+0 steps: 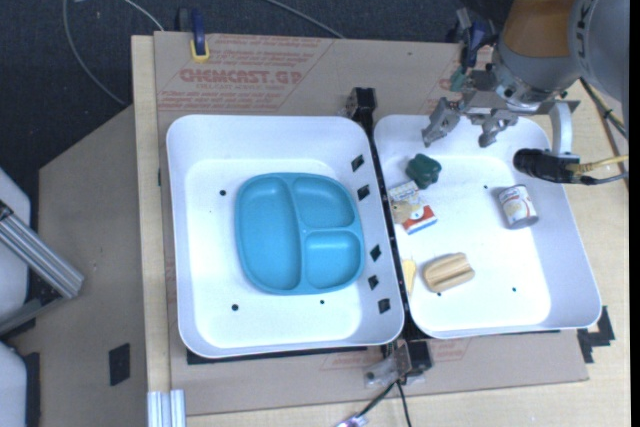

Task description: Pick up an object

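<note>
Your end effector (462, 127) hangs over the far edge of the right bin (505, 300), its two fingers apart with nothing between them. Four candidates lie in that bin. The dark green object (424, 168) sits closest, just below the end effector's left finger. It looks small, lumpy and probably light, so close across its narrow middle. Its rounded top may let it squirt out if you pinch too high.

Nearer the divider lies a small red-and-white packet (415, 215). It is flat and thin, so judge it hard to get fingers under. The small silver can (517, 206) lies on its side, well apart from the rest. It is stiff but likely slick and free to roll, so grip across its body, not along it. The tan block (447, 272) looks rigid, with flat long sides that should suit a square pinch.

The blue divided plate (298, 233) in the left bin (200, 215) is wide and shallow, a poor choice.
</note>
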`<state>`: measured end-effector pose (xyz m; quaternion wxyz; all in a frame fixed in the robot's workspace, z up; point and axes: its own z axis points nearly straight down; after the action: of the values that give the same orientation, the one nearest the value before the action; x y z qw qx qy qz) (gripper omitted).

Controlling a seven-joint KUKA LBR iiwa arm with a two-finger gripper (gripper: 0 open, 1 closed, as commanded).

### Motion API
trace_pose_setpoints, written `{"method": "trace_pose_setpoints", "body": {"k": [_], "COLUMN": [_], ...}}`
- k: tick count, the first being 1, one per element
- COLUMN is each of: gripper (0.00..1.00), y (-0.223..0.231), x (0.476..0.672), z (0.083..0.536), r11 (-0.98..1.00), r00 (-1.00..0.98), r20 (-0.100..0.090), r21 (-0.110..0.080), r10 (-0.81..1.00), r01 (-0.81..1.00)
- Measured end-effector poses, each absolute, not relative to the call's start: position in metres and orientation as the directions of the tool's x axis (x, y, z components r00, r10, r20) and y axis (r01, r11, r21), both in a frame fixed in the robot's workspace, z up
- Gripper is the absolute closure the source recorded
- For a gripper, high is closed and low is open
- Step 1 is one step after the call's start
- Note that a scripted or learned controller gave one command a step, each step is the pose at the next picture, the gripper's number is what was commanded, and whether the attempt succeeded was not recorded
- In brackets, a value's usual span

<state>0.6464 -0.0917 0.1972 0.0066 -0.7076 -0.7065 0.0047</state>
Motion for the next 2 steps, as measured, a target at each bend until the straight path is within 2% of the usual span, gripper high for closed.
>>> {"method": "trace_pose_setpoints", "body": {"k": [1, 2], "gripper": [0.0, 0.0], "y": [-0.092, -0.095], "x": [0.649, 0.653], "z": [0.206, 0.146], "r11": [0.001, 0.0], "r00": [-0.001, 0.0], "r20": [0.001, 0.001], "r21": [-0.001, -0.005], "r10": [1.0, 1.0], "r01": [1.0, 1.0]}}
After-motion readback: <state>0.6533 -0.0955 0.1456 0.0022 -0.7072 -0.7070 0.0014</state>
